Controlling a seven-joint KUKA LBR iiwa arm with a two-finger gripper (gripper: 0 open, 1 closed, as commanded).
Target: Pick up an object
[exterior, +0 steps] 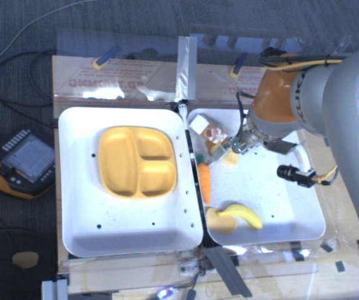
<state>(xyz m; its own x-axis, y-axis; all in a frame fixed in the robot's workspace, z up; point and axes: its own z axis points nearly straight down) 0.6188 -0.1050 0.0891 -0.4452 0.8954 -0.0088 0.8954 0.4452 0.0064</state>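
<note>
While the arm reaches in from the right, this is the layout on the bench.

Left bin (73,186): holds a yellow divided tray (137,161) near its middle.

Right bin (292,214): holds the loose items, all crowded toward its left wall.

Gripper (237,145): low over the right bin's upper-left corner; whether it is open, closed or gripping anything cannot be told.

Nearest items: a pale wedge (231,159) just below the gripper, a brown packet (214,136) and a white block (199,125) just to its left.

Carrot (204,181): along the left wall, long axis running top to bottom, below and left of the gripper.

Banana (242,214): near the bottom-left corner, lying crosswise, well apart from the gripper.

Likely target: judging by closeness, the cluster in the upper-left corner.
</note>
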